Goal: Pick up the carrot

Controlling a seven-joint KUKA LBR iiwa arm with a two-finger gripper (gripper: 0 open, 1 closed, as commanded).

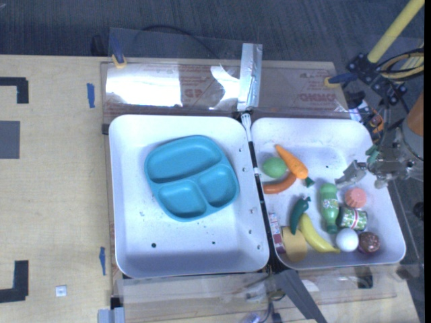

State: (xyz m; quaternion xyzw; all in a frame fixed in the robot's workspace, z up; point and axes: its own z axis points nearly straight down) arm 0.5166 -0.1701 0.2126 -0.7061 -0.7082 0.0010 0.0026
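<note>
Your carrot (292,161) lay in the right bin (337,132), in its upper-left part, slanting from upper left down to lower right, with a green tip at the lower end. Just left of it sat a green rounded piece (274,167), touching or nearly so. Below both ran an orange curved piece (279,185), close under the carrot's lower end. Nothing gripped the carrot.

Further down you had a dark green pepper-like piece (298,212), a yellow banana (314,235), a yellow block (293,242), a green bottle-shaped item (328,207), a small can (353,219), a white ball (347,239), a dark red round item (369,242) and a pink round item (355,196), all crowded in the bin's lower right.

Your gripper (385,168) stood at the bin's right edge, well apart from the carrot, near the pink item. Whether its fingers were apart or together, I could not tell.

The left bin (135,234) held a blue divided plate (192,177).
</note>
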